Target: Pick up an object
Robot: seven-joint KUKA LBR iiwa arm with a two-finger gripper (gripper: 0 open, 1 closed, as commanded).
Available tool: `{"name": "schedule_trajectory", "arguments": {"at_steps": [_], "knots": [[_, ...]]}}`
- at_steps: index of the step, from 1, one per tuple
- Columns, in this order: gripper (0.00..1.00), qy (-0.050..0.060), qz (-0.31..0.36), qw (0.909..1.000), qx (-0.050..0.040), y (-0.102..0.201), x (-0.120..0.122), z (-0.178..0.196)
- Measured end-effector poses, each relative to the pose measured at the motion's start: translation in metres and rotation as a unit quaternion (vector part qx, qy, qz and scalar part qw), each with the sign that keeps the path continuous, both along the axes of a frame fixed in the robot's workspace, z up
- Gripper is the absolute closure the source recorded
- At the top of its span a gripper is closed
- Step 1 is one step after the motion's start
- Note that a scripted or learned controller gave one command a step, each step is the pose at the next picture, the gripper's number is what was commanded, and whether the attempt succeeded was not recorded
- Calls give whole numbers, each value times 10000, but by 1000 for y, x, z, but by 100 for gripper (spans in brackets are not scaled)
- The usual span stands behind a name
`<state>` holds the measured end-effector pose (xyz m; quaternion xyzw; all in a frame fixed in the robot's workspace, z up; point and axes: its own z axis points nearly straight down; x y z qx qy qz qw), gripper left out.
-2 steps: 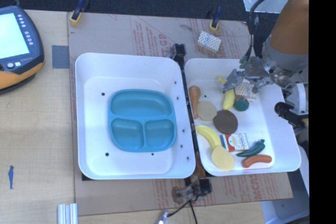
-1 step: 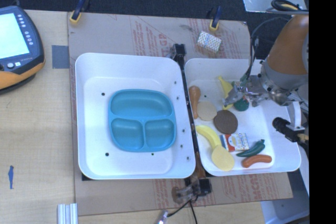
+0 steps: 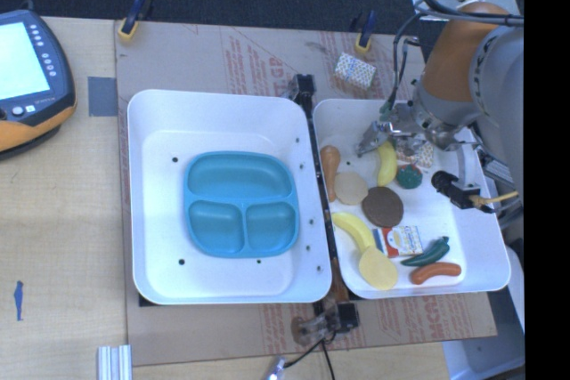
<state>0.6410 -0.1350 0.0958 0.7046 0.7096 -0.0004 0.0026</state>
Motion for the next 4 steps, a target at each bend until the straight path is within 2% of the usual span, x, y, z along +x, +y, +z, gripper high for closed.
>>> {"name": "schedule_trajectory", "arguments": {"at_steps": [1, 2, 3, 4], "knots": [[0, 4, -17, 10000, 25, -21, 17, 0], [0, -6, -5, 10000, -4, -12, -58, 0], [0, -28, -9, 10000, -11, 16, -94, 0], [0, -23, -16, 10000, 5, 19, -21, 1]]}}
